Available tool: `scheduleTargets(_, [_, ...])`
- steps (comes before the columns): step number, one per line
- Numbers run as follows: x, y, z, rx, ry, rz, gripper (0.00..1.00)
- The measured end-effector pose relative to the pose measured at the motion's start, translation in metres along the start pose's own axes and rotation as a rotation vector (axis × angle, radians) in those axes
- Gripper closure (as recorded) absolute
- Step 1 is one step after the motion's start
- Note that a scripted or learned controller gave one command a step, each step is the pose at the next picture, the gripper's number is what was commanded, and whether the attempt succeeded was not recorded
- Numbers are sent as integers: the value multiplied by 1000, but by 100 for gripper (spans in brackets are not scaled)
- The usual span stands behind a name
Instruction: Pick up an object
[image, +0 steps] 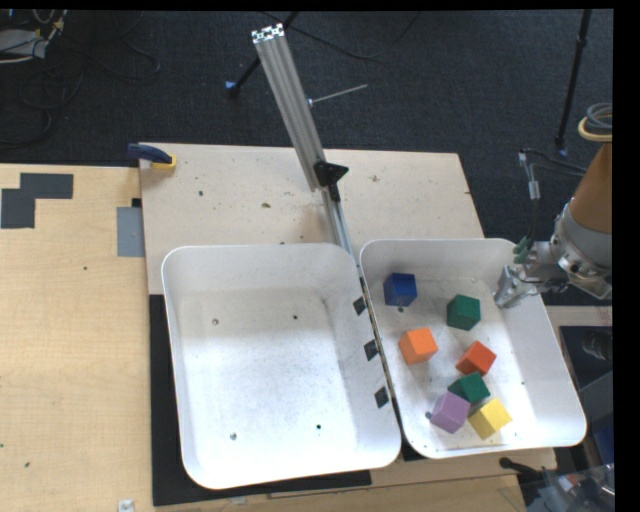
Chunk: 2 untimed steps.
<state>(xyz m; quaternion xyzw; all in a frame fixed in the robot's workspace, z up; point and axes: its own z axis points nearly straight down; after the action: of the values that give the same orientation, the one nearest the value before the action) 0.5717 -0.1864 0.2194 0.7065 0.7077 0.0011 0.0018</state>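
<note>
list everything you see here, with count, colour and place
bins: 2, white, side by side on the bench
blue cube: 1, right bin, far left
green cubes: 2, right bin, one far, one near the front
orange cube: 1, right bin, middle
red cube: 1, right bin, right of orange
purple cube: 1, right bin, front
yellow cube: 1, right bin, front, beside purple
metal post: 1, grey, behind the bins
arm: 1, right edge
tool: 1, above the right bin's far right rim
</note>
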Motion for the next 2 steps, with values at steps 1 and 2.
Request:
scheduleTargets(1, [-1, 0, -28, 3, 1, 0, 100])
scheduleTargets(2, [54, -14, -32, 7, 4, -2, 100])
